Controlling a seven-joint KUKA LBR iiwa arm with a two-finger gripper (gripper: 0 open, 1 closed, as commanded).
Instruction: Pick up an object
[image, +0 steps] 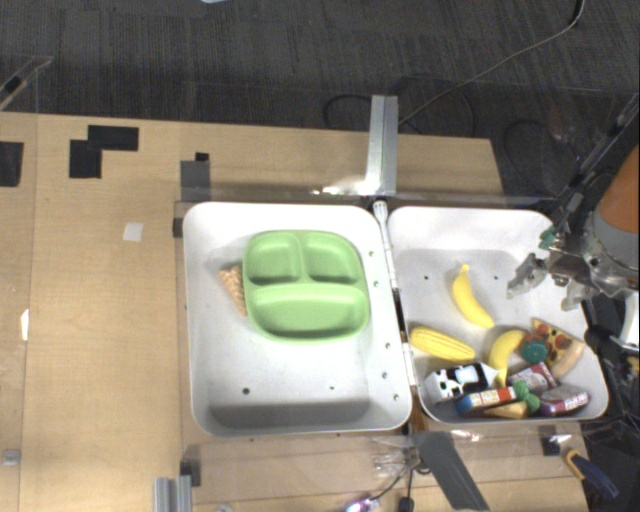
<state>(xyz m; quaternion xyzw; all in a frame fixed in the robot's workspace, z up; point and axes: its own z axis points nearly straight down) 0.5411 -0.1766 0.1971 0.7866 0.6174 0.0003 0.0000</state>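
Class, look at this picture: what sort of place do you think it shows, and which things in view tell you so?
Probably a robotics lab test bench: a robot arm's gripper reaches over two white bins, one holding toy food such as a banana, the other a green divided plate.

- Gripper (549, 281) hangs over the right bin (440, 232), fingers spread, nothing between them.
- Banana (469, 297) left of it.
- Green tray (303, 284) in the left bin (210, 330).
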